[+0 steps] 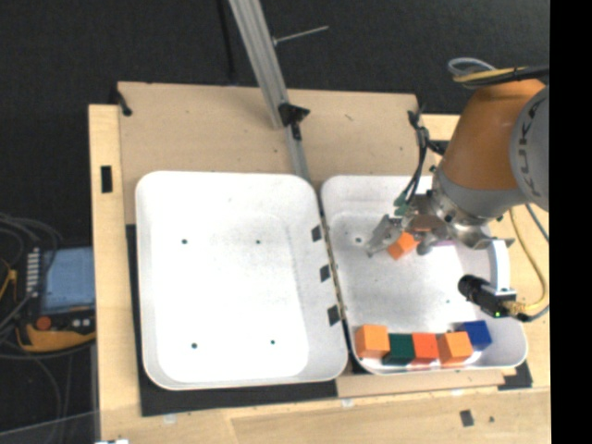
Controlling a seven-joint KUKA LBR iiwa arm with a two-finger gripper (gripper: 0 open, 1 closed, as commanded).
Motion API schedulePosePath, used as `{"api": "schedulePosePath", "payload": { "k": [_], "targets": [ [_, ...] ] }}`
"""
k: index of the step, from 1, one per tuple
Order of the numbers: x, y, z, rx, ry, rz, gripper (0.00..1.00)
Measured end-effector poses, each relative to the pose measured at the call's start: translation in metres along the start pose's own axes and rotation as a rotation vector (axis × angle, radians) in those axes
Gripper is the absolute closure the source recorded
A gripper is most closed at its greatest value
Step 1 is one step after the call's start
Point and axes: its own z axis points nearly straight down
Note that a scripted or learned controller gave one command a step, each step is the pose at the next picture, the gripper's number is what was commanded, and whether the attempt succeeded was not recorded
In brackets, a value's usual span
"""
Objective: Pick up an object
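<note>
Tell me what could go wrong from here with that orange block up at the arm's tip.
The orange block sits at the end effector, above the right bin, but the grip looks partial, so it may slip and drop back. If it falls, it could land among the blocks in a row by the bin's near wall, scattering them. The cable beside the wrist might snag as the arm moves.

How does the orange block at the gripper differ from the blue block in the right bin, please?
The orange block sits between the fingers of the gripper, above the right bin; the blue block rests at that bin's near edge. The orange block is alone; the blue block ends a row of blocks. Both look like small cubes.
</note>
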Motion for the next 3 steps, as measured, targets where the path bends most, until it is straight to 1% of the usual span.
{"api": "schedulePosePath", "payload": {
  "k": [1, 2, 3],
  "targets": [
    [-0.007, -0.006, 0.046, 0.001, 0.000, 0.000, 0.00],
    [0.000, -0.003, 0.095, 0.001, 0.001, 0.004, 0.00],
    [0.001, -0.001, 0.081, -0.009, 0.003, 0.010, 1.00]
  ]
}}
